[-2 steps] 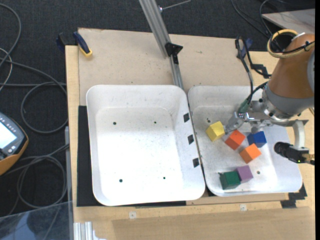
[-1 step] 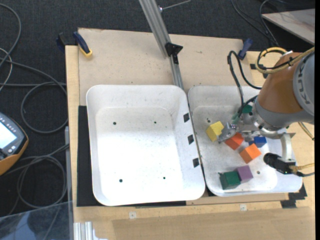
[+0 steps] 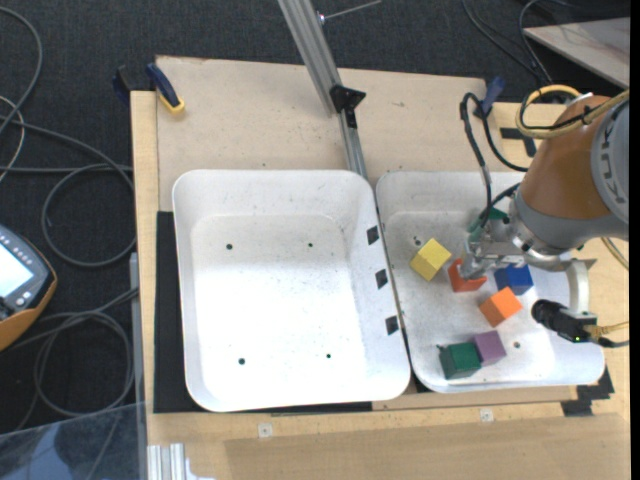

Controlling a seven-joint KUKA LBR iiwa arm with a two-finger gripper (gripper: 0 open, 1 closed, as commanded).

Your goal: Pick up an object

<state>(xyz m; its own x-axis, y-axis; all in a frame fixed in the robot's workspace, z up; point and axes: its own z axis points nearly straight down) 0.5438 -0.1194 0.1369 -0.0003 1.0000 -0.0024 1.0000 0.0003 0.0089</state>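
Observation:
In the right bin (image 3: 420, 363) lie several small blocks: a yellow cube (image 3: 431, 259), a red block (image 3: 465, 277), a blue block (image 3: 514, 277), an orange block (image 3: 500, 307), a purple block (image 3: 489, 346) and a green block (image 3: 460, 359). My gripper (image 3: 482, 258) hangs low over the bin, its tip just above and to the right of the red block and left of the blue one. The wrist hides where the tip meets the blocks, and I see nothing lifted.
The left bin (image 3: 280, 288) sits beside the right one, split off by a ridge with black clips (image 3: 381, 278). A metal pole (image 3: 315, 48) slants in from the top. Cables (image 3: 480, 138) hang by the arm at the back right. The wooden bench (image 3: 260, 108) surrounds both bins.

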